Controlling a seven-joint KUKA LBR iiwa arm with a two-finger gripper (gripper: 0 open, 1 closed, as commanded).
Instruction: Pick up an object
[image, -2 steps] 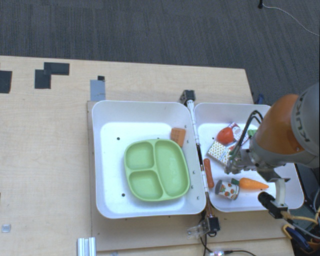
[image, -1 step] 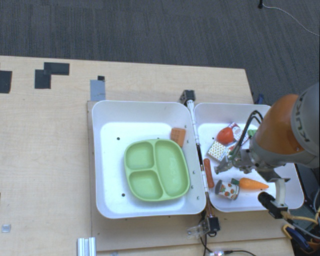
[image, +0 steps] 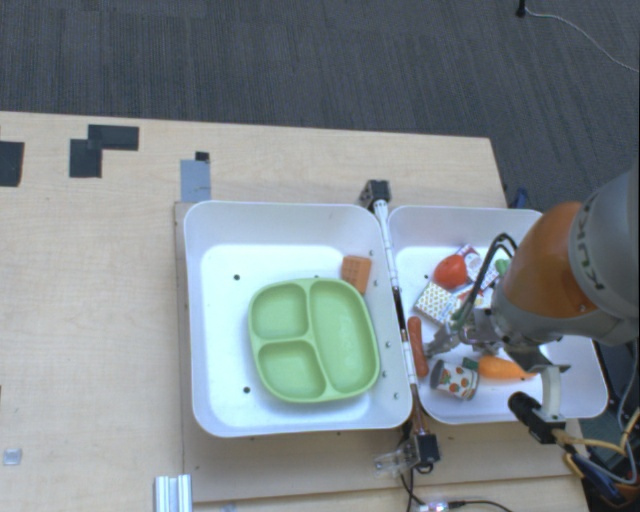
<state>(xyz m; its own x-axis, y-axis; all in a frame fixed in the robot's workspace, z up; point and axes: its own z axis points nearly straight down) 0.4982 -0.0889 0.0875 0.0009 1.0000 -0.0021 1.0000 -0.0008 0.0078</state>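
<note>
Pale wood grain covers the tabletop, which ends partway up the view against a dark grey ribbed carpet. A thin cable trails across that carpet at the upper right. On the wood, up and to the left of the left bin, sit several black rectangular patches and a small grey block.

The left bin holds a light green divided plate with three compartments, and a small orange-brown block lies just beside the plate's upper right edge. A black clamp stands at the top of the seam between the two bins, and a bundle of clips and wires lies at its lower end.

The right bin, just beside the left one, carries a clutter of toys: a red rounded piece, a small patterned box, a red sausage-shaped piece near the shared wall, a printed can lying tilted, and an orange carrot-like piece.

The grey arm with its orange band leans over the right bin, and the end effector hangs low among the toys, between the patterned box and the can. Whether it is parted or gripping anything cannot be told.
</note>
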